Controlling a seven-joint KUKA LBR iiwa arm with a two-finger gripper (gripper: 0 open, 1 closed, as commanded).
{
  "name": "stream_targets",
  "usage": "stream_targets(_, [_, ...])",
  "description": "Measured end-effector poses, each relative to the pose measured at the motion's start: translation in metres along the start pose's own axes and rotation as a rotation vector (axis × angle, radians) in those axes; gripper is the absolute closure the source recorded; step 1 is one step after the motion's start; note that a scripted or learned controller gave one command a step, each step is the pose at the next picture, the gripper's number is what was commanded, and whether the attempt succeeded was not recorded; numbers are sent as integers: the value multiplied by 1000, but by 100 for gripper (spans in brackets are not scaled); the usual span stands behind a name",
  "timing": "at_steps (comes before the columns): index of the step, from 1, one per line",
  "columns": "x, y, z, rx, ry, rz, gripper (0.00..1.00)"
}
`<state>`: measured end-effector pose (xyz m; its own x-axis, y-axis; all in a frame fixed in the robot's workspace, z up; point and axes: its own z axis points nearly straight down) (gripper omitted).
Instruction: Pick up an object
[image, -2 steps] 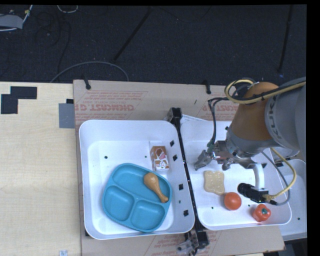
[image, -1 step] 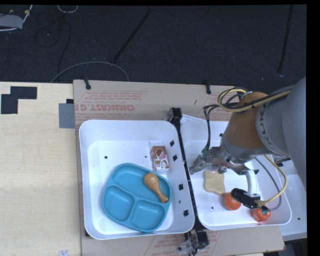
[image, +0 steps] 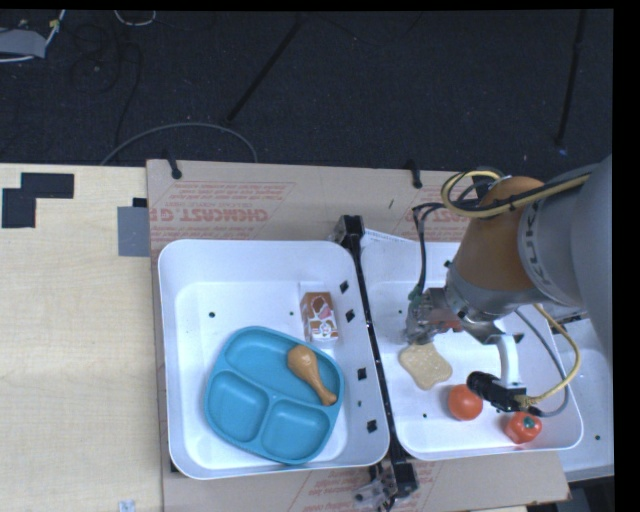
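End effector (image: 428, 322) hovers low in the right bin (image: 560, 440), grip state impossible to tell. Slice of bread (image: 426, 366) lies just beneath it, likely the target; tomatoes (image: 464, 403) sit farther out, toward the bin's near side.

Evenly lit from above, bright on the white bins (image: 190, 300), dim across the far floor; slightly soft, without harsh glare.

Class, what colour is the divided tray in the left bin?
Blue. The tray shows best in the camera view.
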<state>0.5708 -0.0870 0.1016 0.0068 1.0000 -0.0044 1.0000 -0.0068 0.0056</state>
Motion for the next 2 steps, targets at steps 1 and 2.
stream_targets(1, [-11, 5, -55, 5, 4, 0, 100])
stream_targets(2, [-17, 14, -104, 4, 4, -7, 100])
